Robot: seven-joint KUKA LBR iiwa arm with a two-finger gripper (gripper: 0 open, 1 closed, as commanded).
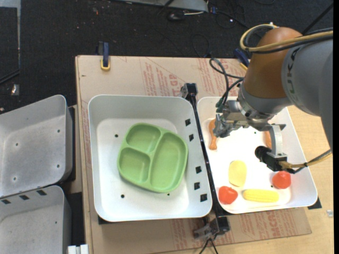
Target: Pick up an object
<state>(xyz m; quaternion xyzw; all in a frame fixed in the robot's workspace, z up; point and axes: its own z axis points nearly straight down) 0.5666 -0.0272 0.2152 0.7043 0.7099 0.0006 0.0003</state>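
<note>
My gripper (222, 128) hangs over the upper left part of the right bin (303, 165), under the arm's orange wrist band. An orange carrot-like piece (213, 136) lies along the bin's left wall, just left of and partly under the gripper. Another orange piece (268, 138) shows to the right of the gripper, partly covered by the black cable fitting. Lower in the bin lie a pale yellow piece (238, 172), a red tomato-like piece (228, 194), a yellow corn-like piece (260, 196) and a red ball (282, 180).
The left bin (100, 142) holds a green divided plate (153, 157). A black divider (200, 142) runs between the bins. White lids (32, 142) lie off the bench to the left. A blue and yellow clamp (105, 57) sits at the board's back left.
</note>
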